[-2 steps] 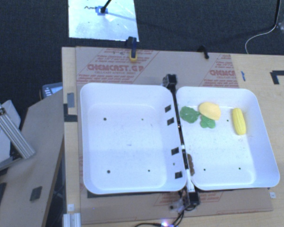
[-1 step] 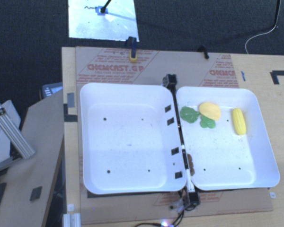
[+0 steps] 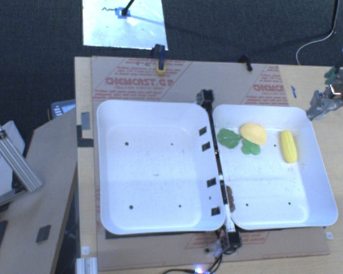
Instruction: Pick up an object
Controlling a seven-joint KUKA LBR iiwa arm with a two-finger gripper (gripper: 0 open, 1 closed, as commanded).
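Note:
In the right bin (image 3: 308, 210) lie a yellow lemon-like object (image 3: 254, 133), a green leafy piece (image 3: 229, 138) with a second green bit (image 3: 251, 148) below the lemon, and a yellow corn cob (image 3: 288, 146) to their right. My gripper (image 3: 320, 110) hangs at the right edge of the view, just outside the right bin's far right corner, above the bench and apart from all the objects. Nothing shows between its fingers.
The left bin (image 3: 154, 164) sits beside the right one, joined by a black clamp strip (image 3: 216, 170). A cardboard sheet (image 3: 137, 79) underlies both bins. A shiny metal plate (image 3: 123, 16) lies at the back, and a yellow-blue clip (image 3: 160, 59) stands on the board's far edge.

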